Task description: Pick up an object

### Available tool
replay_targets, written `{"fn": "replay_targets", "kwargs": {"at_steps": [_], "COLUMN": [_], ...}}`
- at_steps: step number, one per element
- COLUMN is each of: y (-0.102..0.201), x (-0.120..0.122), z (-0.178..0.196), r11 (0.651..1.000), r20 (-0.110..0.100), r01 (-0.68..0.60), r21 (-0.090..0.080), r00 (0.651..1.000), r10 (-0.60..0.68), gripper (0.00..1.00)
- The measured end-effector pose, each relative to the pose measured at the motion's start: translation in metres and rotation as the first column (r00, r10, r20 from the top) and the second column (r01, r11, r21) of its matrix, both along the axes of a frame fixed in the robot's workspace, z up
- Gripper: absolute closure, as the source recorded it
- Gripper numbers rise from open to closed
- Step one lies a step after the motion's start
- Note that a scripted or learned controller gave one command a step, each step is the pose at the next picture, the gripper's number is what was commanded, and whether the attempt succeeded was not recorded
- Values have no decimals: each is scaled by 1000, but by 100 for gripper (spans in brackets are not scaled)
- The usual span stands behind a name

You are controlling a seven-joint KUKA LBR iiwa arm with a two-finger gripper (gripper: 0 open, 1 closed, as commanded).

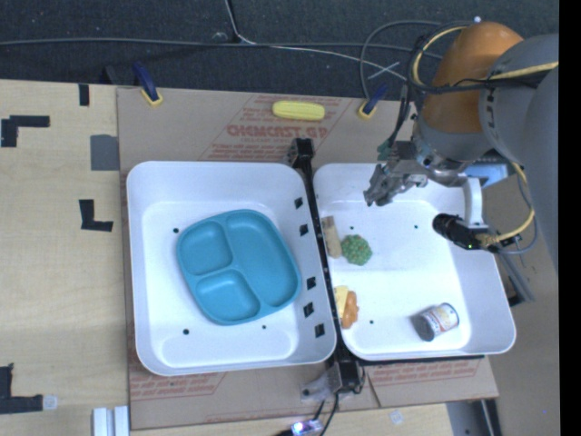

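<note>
A: Grey gripper (379, 191) hangs over the far left corner of the right bin (472, 330); whether it is spread or pressed together I cannot tell. Nothing shows between its tips, so I judge this the approach.

B: Nearest target?

A: Green broccoli (356, 250), just below it, apart from the tips. Next it must come down over that.

B: Anything in the way?

A: A tan block (330, 236) beside the broccoli, close to the wall. A can (437, 321) and yellow-orange food (345, 305) lie farther off; a blue plate (238, 265) sits in the left bin (150, 334).
</note>
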State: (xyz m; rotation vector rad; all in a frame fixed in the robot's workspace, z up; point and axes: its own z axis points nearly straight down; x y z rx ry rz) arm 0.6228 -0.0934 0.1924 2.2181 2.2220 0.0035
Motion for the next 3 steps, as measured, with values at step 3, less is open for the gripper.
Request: {"fn": "replay_targets", "kwargs": {"at_steps": [3], "y": [115], "x": [13], "z": [13], "r11": [1000], "r20": [-3], "r01": [-6], "r21": [1], "r00": [1000], "r10": [6], "gripper": [100]}}
